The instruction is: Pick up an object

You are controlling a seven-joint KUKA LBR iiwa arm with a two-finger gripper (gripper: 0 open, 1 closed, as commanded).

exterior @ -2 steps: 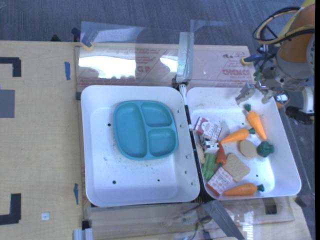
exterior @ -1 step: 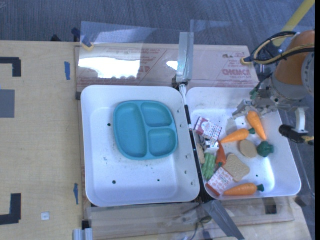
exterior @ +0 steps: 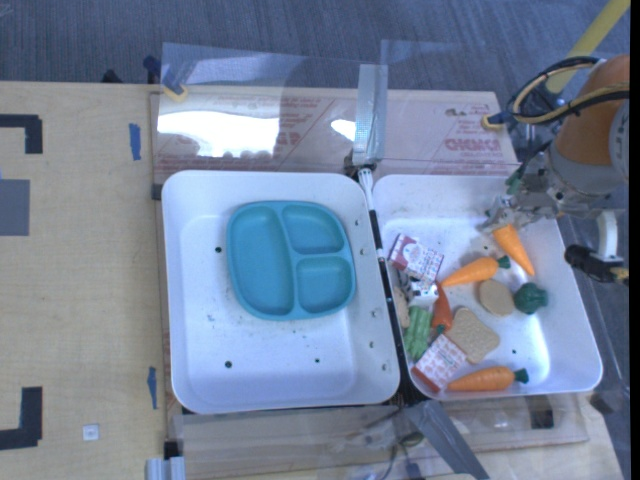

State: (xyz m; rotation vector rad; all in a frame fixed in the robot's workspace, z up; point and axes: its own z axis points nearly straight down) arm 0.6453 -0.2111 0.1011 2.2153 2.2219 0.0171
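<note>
**Inspector A:** Nearest the lens, at the front of the right bin point(exterior: 575, 368), a carrot point(exterior: 483, 378) lies on its side beside a red-and-white packet point(exterior: 435, 360). Confirm?

**Inspector B:** Confirmed. Just behind them sits a tan slice of bread point(exterior: 472, 333), with a round biscuit-coloured piece point(exterior: 494, 298) further back and a green broccoli piece point(exterior: 530, 297) to its right.

**Inspector A:** The item closest to the arm?

**Inspector B:** A second carrot point(exterior: 514, 248), near the bin's far right corner, pointing toward the back wall. The claw point(exterior: 520, 203) hangs right above its upper end. I cannot tell whether the claw is spread or closed; the fingers are lost against the wrist hardware. Nothing is visibly lifted.

**Inspector A:** Other contents of that bin?

**Inspector B:** A third carrot point(exterior: 473, 270) lies across the middle, its green tip toward the right. Left of it, a small printed box point(exterior: 414, 257). Along the left wall, a green vegetable piece point(exterior: 417, 333) and an orange piece point(exterior: 441, 311) are bunched together.

**Inspector A:** Left bin?

**Inspector B:** The left bin point(exterior: 200, 358) holds a teal divided plate point(exterior: 291, 259), three compartments, lying flat and toward the back. Both bins touch along the centre divider and rest on the counter point(exterior: 70, 298), a pale wooden surface.
</note>
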